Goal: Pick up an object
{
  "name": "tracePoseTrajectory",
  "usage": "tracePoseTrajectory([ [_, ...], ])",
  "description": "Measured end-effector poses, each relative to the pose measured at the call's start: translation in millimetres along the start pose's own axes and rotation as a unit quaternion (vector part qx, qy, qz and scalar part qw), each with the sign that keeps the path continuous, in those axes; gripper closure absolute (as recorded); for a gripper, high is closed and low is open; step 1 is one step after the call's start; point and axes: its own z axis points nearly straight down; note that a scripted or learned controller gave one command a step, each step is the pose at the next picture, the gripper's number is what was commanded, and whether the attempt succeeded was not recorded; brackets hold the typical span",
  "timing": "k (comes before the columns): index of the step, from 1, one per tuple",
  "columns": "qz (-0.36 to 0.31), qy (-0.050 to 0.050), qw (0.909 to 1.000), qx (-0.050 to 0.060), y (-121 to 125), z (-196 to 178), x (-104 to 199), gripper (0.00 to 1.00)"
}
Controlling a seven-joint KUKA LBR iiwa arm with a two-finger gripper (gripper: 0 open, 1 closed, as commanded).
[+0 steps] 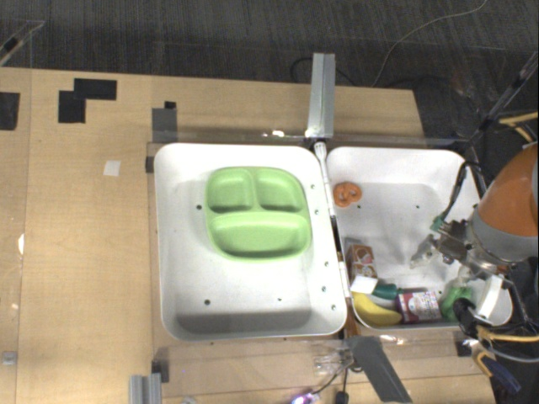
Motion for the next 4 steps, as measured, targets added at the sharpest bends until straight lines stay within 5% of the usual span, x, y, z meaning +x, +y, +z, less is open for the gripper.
tracePoseTrajectory([
  [1, -0.08, 0.002, 0.9968, -0.006, 7, 17, -6, 0.0],
  [2, -0.152, 0.0, 0.9884, -0.002, 27, -37, 72, 0.0],
  [3, -0.032, 0.0, 0.9995, 0.0, 25, 7, 73, 0.0],
  [4, -0.096, 0.0, 0.9954, -0.001, 23, -13, 83, 0.0],
])
